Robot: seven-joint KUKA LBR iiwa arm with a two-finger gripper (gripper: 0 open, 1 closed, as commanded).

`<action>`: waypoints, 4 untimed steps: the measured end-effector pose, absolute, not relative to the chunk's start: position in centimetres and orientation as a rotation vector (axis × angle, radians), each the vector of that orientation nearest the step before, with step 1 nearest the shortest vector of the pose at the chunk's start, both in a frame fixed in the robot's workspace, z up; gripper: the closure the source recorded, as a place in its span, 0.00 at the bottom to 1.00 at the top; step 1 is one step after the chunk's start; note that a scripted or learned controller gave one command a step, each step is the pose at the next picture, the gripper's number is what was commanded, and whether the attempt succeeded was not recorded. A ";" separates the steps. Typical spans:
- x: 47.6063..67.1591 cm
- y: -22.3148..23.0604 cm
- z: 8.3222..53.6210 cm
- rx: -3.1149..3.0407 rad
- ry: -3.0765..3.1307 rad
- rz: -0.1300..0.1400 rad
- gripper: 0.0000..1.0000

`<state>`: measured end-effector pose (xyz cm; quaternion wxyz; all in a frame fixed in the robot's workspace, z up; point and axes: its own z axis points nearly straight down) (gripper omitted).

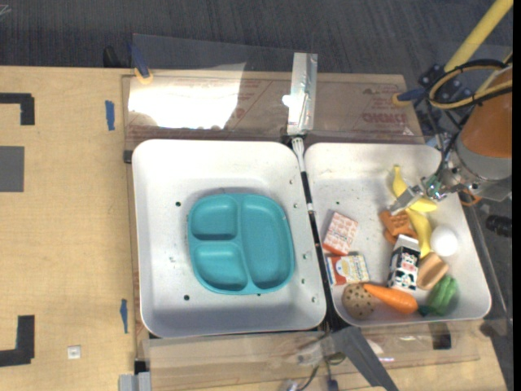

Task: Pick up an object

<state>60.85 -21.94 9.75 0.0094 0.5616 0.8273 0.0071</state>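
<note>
Reaching in from the right, low over the upper right part of the right bin (342, 163): the gripper (425, 191), under the grey wrist and its orange band. Open or closed: cannot tell, too small and too mixed with the things below. Nothing clearly held. Tip just at the upper end of the yellow banana (409, 201), perhaps touching it; contact not sure.

Lying in the same bin, in a heap along the right side:
- the banana, slanted, directly under the gripper;
- an orange piece (396, 223) just left of the banana, touching it;
- a white ball (444, 241) just below the gripper, against the lower end of the banana;
- a black-and-white carton (404, 269), upright, below the banana;
- a bread roll (432, 270) beside the carton, with a green vegetable (441, 296) under it;
- a carrot (391, 297) lying across the bottom, next to a brown speckled lump (356, 300).

Nearer the middle wall, apart from the heap: two small printed packets (340, 232), one above the other.

In the left bin (151, 165): a teal divided plate (242, 243), flat, near the centre, well apart from the gripper.
</note>
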 end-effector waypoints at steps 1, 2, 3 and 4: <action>61.2 -22.3 15.3 1.894 2.497 0.004 0.00; 55.5 -20.6 11.8 1.979 2.445 -0.002 0.00; 57.6 -17.9 15.7 2.098 2.335 0.002 0.00; 58.3 -18.2 8.6 2.117 2.315 0.004 0.00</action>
